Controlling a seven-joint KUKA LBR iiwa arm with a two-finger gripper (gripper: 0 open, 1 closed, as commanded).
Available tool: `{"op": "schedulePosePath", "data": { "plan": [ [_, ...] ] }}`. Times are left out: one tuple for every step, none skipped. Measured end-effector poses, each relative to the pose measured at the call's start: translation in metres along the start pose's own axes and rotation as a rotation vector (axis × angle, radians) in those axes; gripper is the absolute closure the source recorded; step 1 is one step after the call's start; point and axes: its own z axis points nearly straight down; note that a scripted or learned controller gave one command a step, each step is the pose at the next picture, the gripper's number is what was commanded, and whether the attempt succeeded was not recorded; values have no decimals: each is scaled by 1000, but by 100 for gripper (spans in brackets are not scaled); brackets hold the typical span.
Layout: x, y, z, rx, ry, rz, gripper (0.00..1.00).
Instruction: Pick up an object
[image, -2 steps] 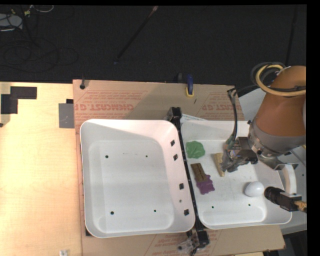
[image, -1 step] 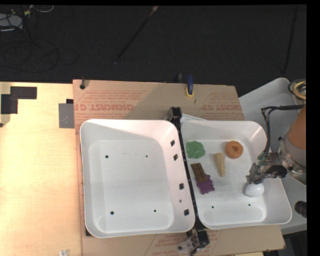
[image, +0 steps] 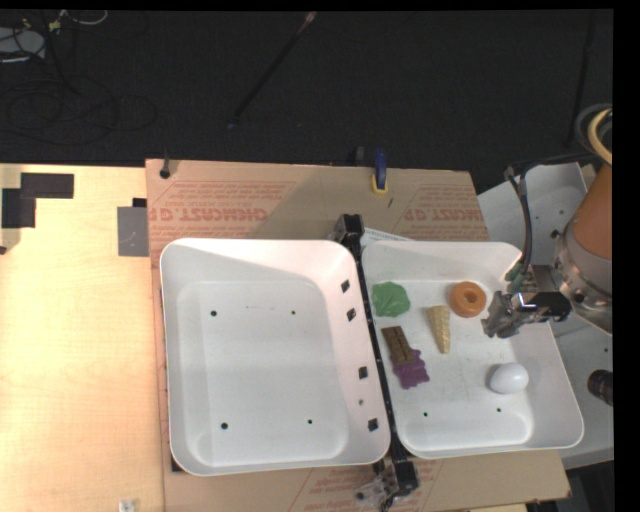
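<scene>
Brown cardboard (image: 420, 205) under the bins bears upside-down red lettering, too blurred to read. Inside the right bin (image: 545, 425), the cream cone (image: 441, 328) points toward the near edge, beside the orange ring (image: 467, 298). Whether the gripper (image: 500, 322) grasps anything cannot be told.

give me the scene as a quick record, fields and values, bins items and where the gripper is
left bin: white, shallow
right bin: white, shallow, holds all the items
green lump: far left part of right bin
orange ring: far middle, right of the green lump
cream cone: just below the ring, tip toward the near side
brown bar: near the divider, touching the purple piece
purple piece: below the brown bar
white ball: right side, nearer the front
gripper: over the right bin, right of the orange ring, holding nothing visible
</scene>
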Motion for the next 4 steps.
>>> {"op": "schedulePosePath", "data": {
  "plan": [
    [53, -2, 79, 17, 2, 2, 100],
    [97, 33, -31, -5, 1, 0, 100],
    [137, 25, -53, 7, 0, 2, 100],
    [195, 7, -74, 7, 1, 0, 100]
  ]
}}
